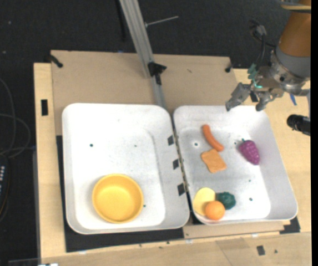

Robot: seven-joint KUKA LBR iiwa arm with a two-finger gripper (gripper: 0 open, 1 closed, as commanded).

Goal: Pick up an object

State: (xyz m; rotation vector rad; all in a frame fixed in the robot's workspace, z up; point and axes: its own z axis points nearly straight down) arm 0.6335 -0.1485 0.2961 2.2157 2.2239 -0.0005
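While my gripper (248, 98) hangs spread open and empty at the right bin's (278, 165) upper rim, I see a smooth carrot (212, 137) and knobbly purple grapes (250, 151) lower, mid-bin.

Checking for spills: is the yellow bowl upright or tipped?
Upright: the yellow bowl shows its round open mouth facing up, resting in the left bin.

My arm comes in from the right edge of the view, orange band at the top right, grey wrist below it, angled down and to the left. The pincer (248, 101) hangs at the end of the wrist. Its two fingers (236, 100) are spread apart, tips pointing down-left, nothing between them.
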